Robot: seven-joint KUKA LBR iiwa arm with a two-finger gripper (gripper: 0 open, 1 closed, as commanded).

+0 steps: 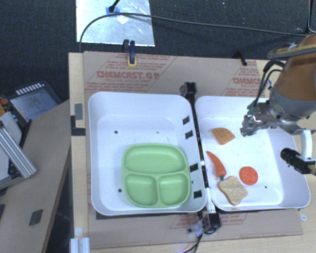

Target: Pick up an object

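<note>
Overhead view of my workstation. Two shallow white bins sit side by side on a cardboard-covered bench. The left bin holds a green divided plate with three compartments, lying flat toward the near side of the bin. The right bin holds four toy food items. An orange-tan wedge-shaped piece lies near the middle of the bin, toward the far side. A red chili pepper lies just beside the wall shared by the two bins, set at a slant. A slice of toast rests at the near edge, its far corner touching or almost touching the tip of the pepper. A round red-orange slice, probably tomato, lies just right of the toast.

My arm enters from the right, its orange band above the wrist. The gripper hangs over the far right part of the right bin, just right of the wedge-shaped piece and apart from it. I see nothing between its fingers; whether the jaws stand apart or together I cannot tell from this angle. All four food items lie on the bin floor.
</note>
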